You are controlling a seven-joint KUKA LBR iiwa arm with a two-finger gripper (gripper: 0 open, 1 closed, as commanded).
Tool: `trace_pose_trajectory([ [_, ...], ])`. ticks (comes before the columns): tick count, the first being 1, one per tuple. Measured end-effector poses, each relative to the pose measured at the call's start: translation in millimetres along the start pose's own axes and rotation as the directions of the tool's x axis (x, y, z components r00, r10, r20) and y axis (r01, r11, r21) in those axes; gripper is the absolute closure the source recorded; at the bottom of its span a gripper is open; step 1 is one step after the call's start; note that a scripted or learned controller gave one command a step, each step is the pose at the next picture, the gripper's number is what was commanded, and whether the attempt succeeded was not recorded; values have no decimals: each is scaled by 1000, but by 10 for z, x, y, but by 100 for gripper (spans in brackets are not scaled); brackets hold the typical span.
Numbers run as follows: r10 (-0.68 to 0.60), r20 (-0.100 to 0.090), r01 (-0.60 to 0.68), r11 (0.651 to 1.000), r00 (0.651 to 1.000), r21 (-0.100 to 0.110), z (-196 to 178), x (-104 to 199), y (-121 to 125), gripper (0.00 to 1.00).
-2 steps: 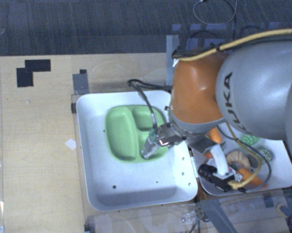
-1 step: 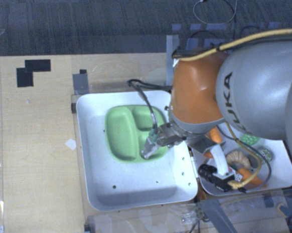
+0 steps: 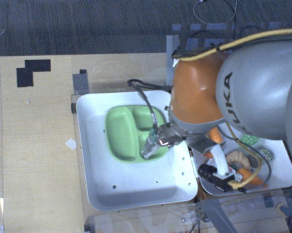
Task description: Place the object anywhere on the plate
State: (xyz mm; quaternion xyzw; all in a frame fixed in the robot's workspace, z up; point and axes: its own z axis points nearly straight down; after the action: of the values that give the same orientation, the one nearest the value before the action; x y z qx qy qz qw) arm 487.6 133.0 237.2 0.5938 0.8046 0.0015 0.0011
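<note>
White bin, plate (pincer above)

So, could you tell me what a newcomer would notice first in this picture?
Probably the big grey arm with its orange band, reaching in from the right and covering much of the right bin. Next, the bright green plate in the left bin, with the gripper low over its right edge. Small items show in the right bin beneath the arm.
</note>
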Motion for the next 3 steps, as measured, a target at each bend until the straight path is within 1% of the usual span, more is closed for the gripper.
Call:
trace_pose_trajectory([
  [3,0,0,0,1000,1000,0,0,0,0,0],
])
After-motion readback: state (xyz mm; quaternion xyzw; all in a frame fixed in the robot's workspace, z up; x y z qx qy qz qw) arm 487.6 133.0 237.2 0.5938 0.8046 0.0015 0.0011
